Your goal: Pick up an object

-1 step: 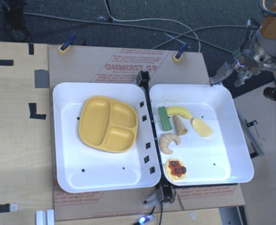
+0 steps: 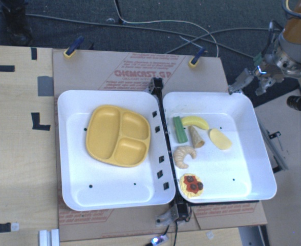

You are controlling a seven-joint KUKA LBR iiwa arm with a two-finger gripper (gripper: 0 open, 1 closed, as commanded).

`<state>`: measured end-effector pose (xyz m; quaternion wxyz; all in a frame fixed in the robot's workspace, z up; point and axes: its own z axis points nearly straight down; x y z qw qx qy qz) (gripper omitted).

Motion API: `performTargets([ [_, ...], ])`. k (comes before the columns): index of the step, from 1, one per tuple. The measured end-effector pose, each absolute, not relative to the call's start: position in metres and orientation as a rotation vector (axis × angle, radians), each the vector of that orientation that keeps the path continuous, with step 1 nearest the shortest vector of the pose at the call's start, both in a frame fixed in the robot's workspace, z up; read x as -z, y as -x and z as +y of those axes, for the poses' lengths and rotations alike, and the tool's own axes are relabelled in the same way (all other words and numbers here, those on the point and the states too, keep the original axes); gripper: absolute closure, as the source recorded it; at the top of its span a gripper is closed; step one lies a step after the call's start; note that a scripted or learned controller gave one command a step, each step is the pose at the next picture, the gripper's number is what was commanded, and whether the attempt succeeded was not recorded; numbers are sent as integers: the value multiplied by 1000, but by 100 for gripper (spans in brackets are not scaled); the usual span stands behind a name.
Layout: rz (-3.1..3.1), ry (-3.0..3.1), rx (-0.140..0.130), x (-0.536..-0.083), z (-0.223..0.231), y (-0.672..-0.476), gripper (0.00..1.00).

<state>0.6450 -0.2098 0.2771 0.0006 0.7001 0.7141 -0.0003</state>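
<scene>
Your gripper (image 2: 250, 81) hangs just outside the far right corner of the right bin (image 2: 242, 137), and you can't tell whether its fingers are apart or together. Inside that bin, the green stick (image 2: 179, 129), banana (image 2: 195, 122), cone (image 2: 196, 136) and pale yellow piece (image 2: 220, 139) cluster toward its far left. The croissant (image 2: 184, 156) sits nearer, the pizza slice (image 2: 192, 185) by the near edge. The yellow divided plate (image 2: 118, 135) lies in the left bin (image 2: 71, 152).

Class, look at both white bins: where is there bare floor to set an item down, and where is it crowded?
Left bin: bare strip in front of the yellow plate. Right bin: open floor right of the pizza slice, below the yellow chip. Crowded: green stick, banana, cone, croissant cluster near the divider.
</scene>
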Motion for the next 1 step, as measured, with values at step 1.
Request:
performTargets([
  [1, 2224, -2222, 6, -232, -215, -643, 0],
])
